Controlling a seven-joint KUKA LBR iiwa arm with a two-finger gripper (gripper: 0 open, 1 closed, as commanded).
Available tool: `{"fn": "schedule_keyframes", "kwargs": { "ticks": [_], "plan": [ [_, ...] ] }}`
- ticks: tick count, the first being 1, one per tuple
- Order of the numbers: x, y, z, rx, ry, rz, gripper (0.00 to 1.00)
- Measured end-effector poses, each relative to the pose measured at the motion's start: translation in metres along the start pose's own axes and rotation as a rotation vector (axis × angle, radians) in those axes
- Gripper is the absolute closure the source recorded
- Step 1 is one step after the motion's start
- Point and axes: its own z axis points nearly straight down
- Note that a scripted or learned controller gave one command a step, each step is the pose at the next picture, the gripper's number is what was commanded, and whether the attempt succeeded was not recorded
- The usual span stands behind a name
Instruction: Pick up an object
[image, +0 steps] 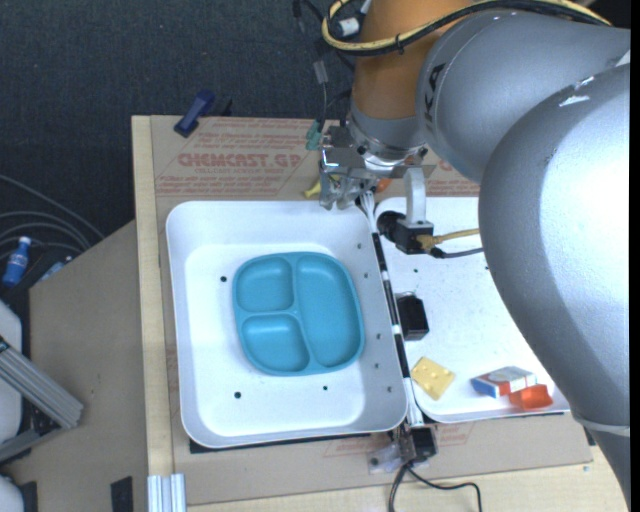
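My arm (520, 150) comes in from the right and fills the far right of the scene, grey with the orange band (395, 60) above the wrist. My claw (345, 190) hangs over the far rim of the left bin (190, 300), close to the far end of the seam where the two bins meet. It is small and cluttered with cables there, so I cannot tell whether it is released or clenched, and I see nothing plainly caught in it.

In the left bin lies a blue divided plate (298, 312), flat on the bin floor near the middle, with three compartments facing up. It sits well apart from my claw, nearer than it and a little to the left.

The right bin (460, 300) is partly covered by my arm. On its visible floor a yellow wedge with holes (432, 377), probably toy cheese, lies near the near left corner. To its right, a small red, white and blue block (503, 381) lies just beside an orange piece (533, 397), perhaps touching it. A small black block (411, 314) sits by the seam between the bins, farther off than the wedge.

Both bins rest on a table (160, 400) covered in brown board.
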Motion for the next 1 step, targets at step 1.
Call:
{"fn": "schedule_keyframes", "kwargs": {
  "ticks": [1],
  "plan": [
    [0.0608,0.0006,-0.0027,-0.005,0.001,-0.001,1.0]
  ]
}}
